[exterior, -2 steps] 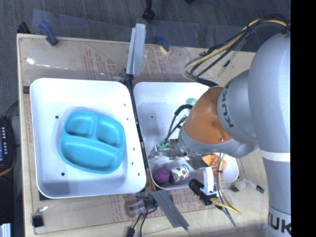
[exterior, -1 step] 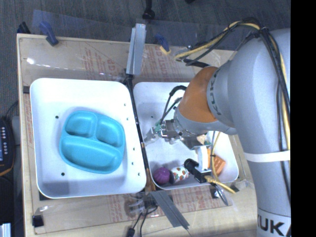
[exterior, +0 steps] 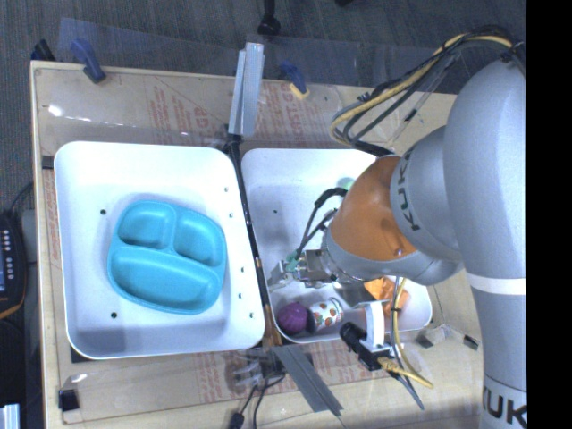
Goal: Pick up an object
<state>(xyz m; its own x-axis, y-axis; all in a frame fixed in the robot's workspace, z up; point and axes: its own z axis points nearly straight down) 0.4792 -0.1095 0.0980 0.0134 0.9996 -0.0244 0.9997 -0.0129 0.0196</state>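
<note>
My gripper (exterior: 297,272) is down inside the right bin (exterior: 277,195), near its left wall, under the arm's orange band. Just below it, at the bin's front edge, lie a purple round object (exterior: 292,316) and a small white and red patterned object (exterior: 327,313), side by side. The gripper hangs close above them, and whether it touches either is hidden. An orange object (exterior: 386,290) peeks out to the right under the wrist. A bit of a teal object (exterior: 344,186) shows behind the arm at the back.
The left bin (exterior: 80,177) holds a blue divided tray (exterior: 168,256) in its middle. A grey bar (exterior: 246,88) stands at the back where the two bins meet. Yellow and black cables (exterior: 402,96) loop above the arm.
</note>
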